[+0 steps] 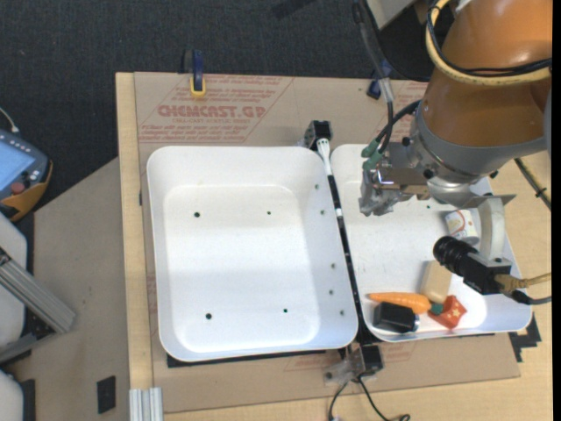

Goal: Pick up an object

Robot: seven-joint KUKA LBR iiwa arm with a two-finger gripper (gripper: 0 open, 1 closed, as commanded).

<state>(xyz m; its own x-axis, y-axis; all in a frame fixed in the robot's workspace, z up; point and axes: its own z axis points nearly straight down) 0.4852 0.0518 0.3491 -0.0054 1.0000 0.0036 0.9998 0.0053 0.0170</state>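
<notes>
My gripper point(382, 198) hangs over the far left part of the right bin point(368, 253), close to the rim shared with the left bin. Nothing shows beneath it but white bin floor. Along the right bin's near edge lie an orange carrot-shaped piece point(399, 300), a black object point(394, 319) just in front of it, and a red piece point(450, 312) to their right. A tan block point(435, 279) stands just behind the red piece. A small white item point(461, 223) lies farther back, partly under the arm.
The left bin point(175, 235) sits beside the right one on a cardboard sheet point(219, 103). A blue clamp point(197, 73) holds the sheet's far edge. The arm's large orange and grey body point(491, 68) covers the right bin's far right corner.
</notes>
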